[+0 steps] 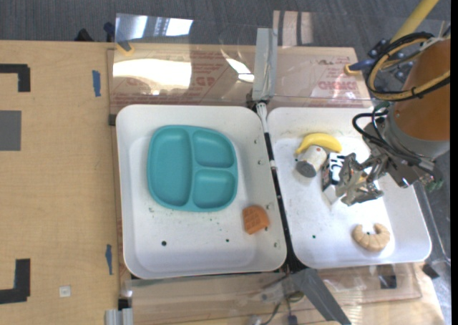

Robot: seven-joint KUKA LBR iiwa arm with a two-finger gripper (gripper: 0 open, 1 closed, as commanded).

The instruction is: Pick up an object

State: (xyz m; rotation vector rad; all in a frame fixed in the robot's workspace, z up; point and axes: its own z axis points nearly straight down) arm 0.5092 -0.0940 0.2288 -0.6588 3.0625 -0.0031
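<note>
The desk [50, 173] carries two white bins. The left bin [136, 245] sits in the middle of the frame and holds a teal divided plate [192, 167], with an orange-brown pastry [255, 219] lying near its lower right corner. The right bin [408, 241] holds the rest: a banana [319, 143] near its upper left, a small grey cylinder [308, 168] just below the banana, and a pale croissant-shaped piece [371, 236] toward the lower right.

The gripper [356, 186] hangs low in the middle of the right bin, just right of the grey cylinder and a small black-and-white item [334, 170] whose shape I can't make out. How its jaws stand is not clear from this angle, and nothing can be seen held between them, so I can't say whether it is open or closed.

As far as this shows, the pick is not done: every object appears to lie on a bin floor. The arm looks placed for a try at something near the bin's centre, probably the cylinder or the item beside it. Closing on it and lifting clear are judged to be left.
</note>
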